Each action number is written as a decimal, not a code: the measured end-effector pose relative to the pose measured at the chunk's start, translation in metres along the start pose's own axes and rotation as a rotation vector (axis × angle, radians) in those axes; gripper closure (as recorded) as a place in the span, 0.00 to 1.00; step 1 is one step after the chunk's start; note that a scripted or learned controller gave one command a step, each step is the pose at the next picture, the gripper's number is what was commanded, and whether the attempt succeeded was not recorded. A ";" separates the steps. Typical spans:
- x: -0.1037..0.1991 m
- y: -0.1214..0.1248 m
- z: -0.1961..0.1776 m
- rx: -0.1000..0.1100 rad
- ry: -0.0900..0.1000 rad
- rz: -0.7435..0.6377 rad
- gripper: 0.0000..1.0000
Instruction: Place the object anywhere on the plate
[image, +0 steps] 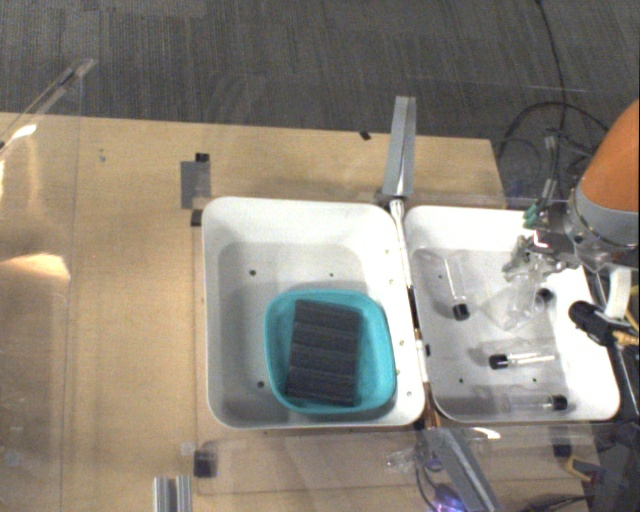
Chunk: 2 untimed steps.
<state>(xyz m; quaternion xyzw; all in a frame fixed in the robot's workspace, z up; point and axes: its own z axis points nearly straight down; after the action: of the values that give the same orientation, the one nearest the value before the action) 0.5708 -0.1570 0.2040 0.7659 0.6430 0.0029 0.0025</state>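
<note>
A teal square plate (375, 345) lies in the left white bin (235, 300), toward its front right. A dark grey ridged block (324, 352) rests flat on the plate, near its middle. My gripper (532, 262) hangs over the back right part of the right bin (440, 400), below the orange band of the arm (612, 170). Directly under it is a clear plastic piece (512, 305) with a small black cap (545, 296) beside it. Glare and clear plastic hide the tips.
Several clear tubes with black caps lie in the right bin: one at the left (455, 290), one in the middle (520, 358), one by the front wall (545, 403). A grey metal post (400, 150) stands behind the seam between the bins. Cables run at the far right.
</note>
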 end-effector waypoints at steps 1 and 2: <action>0.056 -0.052 0.055 0.005 0.000 -0.020 1.00; 0.126 -0.105 -0.021 0.001 0.001 -0.010 1.00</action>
<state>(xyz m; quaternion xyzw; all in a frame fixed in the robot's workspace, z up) 0.4889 -0.0149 0.2241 0.7625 0.6469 0.0029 0.0018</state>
